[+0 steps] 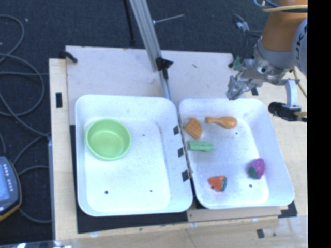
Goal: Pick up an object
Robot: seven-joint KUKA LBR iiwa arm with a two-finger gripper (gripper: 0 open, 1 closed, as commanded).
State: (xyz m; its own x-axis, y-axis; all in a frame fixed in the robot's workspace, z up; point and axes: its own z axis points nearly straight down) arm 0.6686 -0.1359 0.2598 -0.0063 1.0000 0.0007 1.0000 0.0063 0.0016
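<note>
Bench [119, 66]: end effector [239, 91] fingertips blurred above right bin [274, 190].

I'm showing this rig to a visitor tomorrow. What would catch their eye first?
Probably the bright green bowl, alone in the left bin. Next, the small colourful toys scattered in the right bin, like the purple piece, and the end effector at that bin's far edge.

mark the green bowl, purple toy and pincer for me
green bowl [108, 139], camera view, on its inner floor.
purple toy [256, 168], camera view, on its upper middle.
pincer [238, 90], camera view, between its fingertips, above the right bin's far rim.
</note>
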